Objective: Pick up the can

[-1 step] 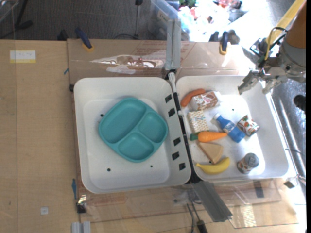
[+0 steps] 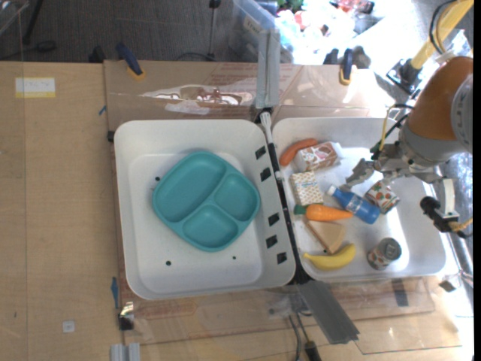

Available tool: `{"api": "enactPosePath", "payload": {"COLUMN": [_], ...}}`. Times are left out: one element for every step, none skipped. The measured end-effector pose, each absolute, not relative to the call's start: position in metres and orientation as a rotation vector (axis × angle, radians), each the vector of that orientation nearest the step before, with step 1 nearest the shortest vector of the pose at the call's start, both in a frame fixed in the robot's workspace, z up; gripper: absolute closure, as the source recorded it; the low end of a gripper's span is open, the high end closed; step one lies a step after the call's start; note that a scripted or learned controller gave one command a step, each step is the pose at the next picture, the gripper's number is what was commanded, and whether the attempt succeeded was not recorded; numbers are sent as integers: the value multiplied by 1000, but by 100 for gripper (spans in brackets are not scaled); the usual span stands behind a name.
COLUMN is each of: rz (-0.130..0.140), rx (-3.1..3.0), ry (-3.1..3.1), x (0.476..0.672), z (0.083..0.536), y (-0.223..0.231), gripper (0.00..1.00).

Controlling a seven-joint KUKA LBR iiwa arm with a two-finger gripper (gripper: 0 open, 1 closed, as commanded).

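In the right-hand bin (image 2: 432, 258), toward its five o'clock corner, the can (image 2: 384, 253) lies apart from the other items. At nine o'clock from it sits a banana (image 2: 331, 257), with a sandwich wedge (image 2: 328, 234) and a carrot (image 2: 328, 213) above that. A blue bottle (image 2: 355, 204) lies at about eleven o'clock from the can. The gripper (image 2: 373, 173) hangs over the bin's upper middle, at twelve o'clock from the can, fingers spread wide with nothing between them. A small carton (image 2: 383, 196) sits just below it. The left bin (image 2: 135, 269) bears a teal divided plate (image 2: 205, 199).
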State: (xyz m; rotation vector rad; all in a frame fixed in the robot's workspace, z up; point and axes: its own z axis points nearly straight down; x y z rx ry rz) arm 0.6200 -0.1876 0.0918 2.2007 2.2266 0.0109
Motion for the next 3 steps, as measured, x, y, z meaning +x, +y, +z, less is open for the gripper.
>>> {"api": "enactPosePath", "payload": {"rz": [30, 33, 3], "rx": [2142, 2141, 2185], "ry": [2294, 2287, 2254], "x": [575, 577, 591], "z": [93, 105, 212], "y": [-211, -213, -144], "gripper": [0, 100, 100]}}
